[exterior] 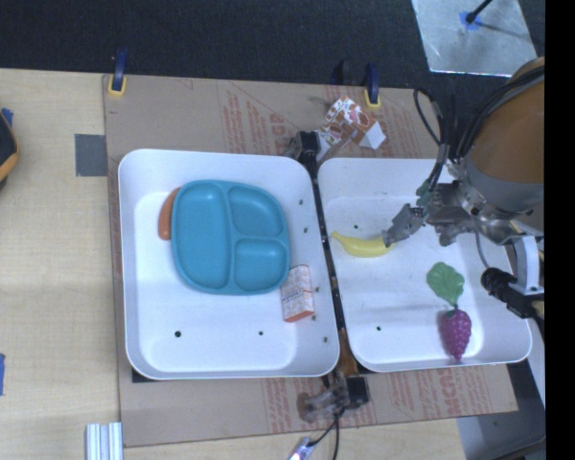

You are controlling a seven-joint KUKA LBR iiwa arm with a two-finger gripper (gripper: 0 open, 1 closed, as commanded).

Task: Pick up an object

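Note:
A yellow banana [358, 245] lies in the right bin [393, 353], close to its left wall. My gripper [397, 234] hangs low over that bin with its tip right at the banana's right end, slanting down to the left. Whether it touches the banana is not visible. A green leaf-shaped piece [446, 281] and a purple bunch of grapes [454, 331] lie nearer the front right of the same bin, apart from the gripper.
The left bin [139, 324] holds a blue divided plate [232, 236], an orange item [164, 217] poking out under the plate's left edge, and a small printed packet [297, 293] by the right wall. A crumpled wrapper [350, 120] lies behind the bins.

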